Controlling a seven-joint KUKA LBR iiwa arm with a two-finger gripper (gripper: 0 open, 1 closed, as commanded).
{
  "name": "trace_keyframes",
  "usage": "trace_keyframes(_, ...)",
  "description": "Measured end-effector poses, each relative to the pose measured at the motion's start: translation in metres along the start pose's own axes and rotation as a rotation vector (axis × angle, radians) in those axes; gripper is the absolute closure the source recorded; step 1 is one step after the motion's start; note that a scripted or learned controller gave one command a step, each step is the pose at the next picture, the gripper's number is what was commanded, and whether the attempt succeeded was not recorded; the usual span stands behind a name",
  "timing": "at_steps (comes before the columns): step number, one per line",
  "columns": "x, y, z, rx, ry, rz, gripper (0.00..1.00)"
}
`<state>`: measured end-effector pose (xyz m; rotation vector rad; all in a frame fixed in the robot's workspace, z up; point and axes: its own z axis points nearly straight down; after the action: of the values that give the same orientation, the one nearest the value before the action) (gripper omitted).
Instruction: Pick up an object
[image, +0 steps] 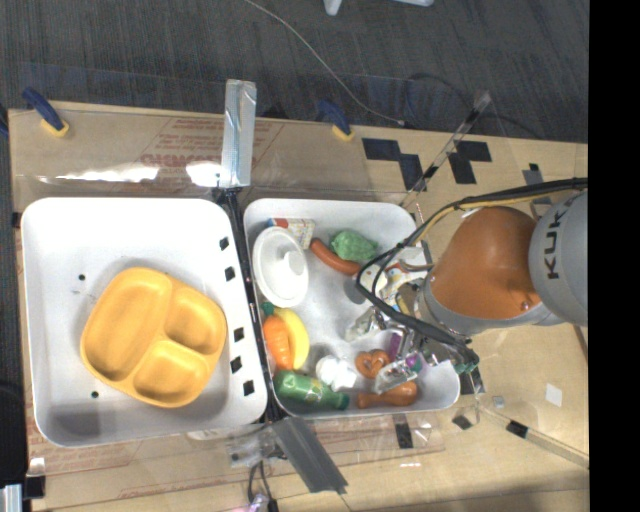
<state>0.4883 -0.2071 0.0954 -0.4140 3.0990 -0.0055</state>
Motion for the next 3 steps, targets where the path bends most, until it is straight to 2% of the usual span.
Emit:
trace_keyframes(2,-0.0029,-0.0008,0.0015,-0.001,0.002,-0.159,0.0)
trace_keyframes(3,-0.0037,-0.0004,0.0014,0.0,-0.002,-0.306,0.0)
